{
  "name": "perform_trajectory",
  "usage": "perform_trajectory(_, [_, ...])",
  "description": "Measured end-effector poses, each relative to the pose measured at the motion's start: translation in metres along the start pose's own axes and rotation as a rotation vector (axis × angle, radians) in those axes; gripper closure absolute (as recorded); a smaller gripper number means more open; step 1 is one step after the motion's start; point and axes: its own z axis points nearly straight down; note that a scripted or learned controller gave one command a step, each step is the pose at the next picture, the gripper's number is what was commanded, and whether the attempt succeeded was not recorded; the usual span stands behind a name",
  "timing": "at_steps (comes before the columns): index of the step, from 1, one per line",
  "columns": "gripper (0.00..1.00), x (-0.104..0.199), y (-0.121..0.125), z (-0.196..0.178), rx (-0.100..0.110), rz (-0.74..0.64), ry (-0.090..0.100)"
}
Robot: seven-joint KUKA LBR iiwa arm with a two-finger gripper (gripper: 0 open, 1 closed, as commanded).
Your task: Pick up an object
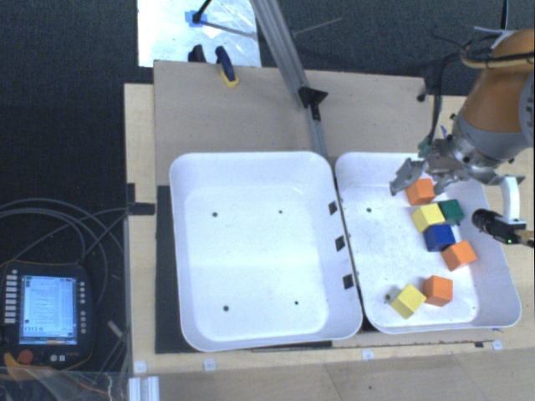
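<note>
Orange cube (420,191) just beside gripper (415,176) in right bin (368,224); grip state unclear; no legible writing.

no legible text anywhere

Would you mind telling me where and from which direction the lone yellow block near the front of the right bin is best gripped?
Probably from straight above, fingers closing on two opposite side faces of the yellow block. It lies flat on the right bin floor, turned at an angle to the walls, so the gripper should rotate to match. The orange block sits close at its right; the faces away from it look freer.
</note>
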Motion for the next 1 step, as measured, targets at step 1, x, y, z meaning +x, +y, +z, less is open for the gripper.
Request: perform_trajectory(1, [0.00,0.0000,0.0001,-0.0001,0.000,0.001,0.000])
